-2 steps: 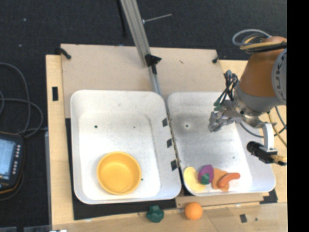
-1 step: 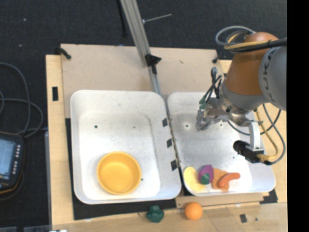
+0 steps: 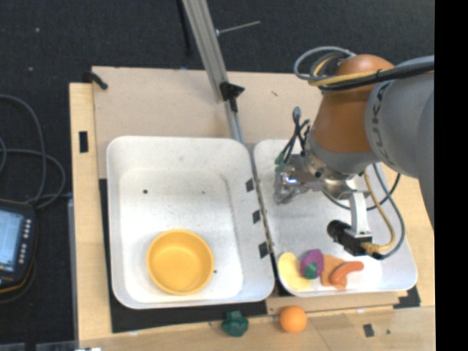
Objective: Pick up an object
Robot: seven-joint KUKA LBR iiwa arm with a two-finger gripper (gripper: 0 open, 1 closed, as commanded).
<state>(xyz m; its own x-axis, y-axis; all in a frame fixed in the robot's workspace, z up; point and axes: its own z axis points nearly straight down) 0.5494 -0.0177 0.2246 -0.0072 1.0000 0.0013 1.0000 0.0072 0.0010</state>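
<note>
Two shallow white plastic bins sit side by side on a pale tan surface (image 3: 161, 101). The left bin (image 3: 131, 167) has a faintly speckled, matte floor and holds a round yellow bowl (image 3: 180, 261), smooth and open upward, near its front edge.

The right bin (image 3: 398, 276) carries a small cluster of toy-like objects at its front. A pale yellow, rounded piece (image 3: 288, 267) lies at the left of the cluster. Beside it, touching or nearly so, is a purple lump (image 3: 313, 258) with a small green piece (image 3: 311, 270) at its lower edge. To the right lies an orange, sausage-shaped object (image 3: 344, 270), its long axis running left-low to right-high, the upper end pointing toward the bin's right side.

The gripper (image 3: 287, 186), shiny metal, hangs below the arm's orange band over the rear left of the right bin, well apart from the cluster. Whether the jaws are wide or narrow cannot be told, and nothing shows between them.

On the surface in front of the bins rest an orange ball (image 3: 292, 319) and a small dark green object (image 3: 235, 323).
</note>
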